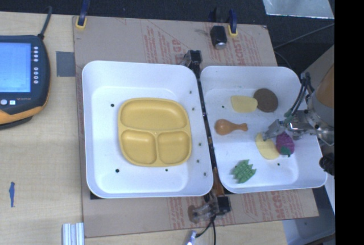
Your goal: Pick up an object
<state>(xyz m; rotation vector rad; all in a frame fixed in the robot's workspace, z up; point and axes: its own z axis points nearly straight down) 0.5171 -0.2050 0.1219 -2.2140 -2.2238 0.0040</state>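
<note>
Green toy [243, 171]: lay nearest the camera, at the front of the right bin [307, 180], apart from the other pieces.
Purple toy [285, 144]: sat by the bin's right side, touching a yellow piece [266, 147] on its left; likely the thing to be picked.
Key relation: the purple toy lay directly under and just in front of the end effector [282, 129], so the coming move looked like a short straight descent.
End effector: reached in from the right over the purple toy; whether its fingers were spread or closed could not be told, and nothing was seen held between them.
Drumstick [230, 127]: lay mid-bin, long axis left to right, well left of the end effector.
Brown disc [265, 99]: farthest back, touching a pale yellow piece [243, 104].
Left bin [96, 124]: carried a yellow tray [154, 131].
</note>
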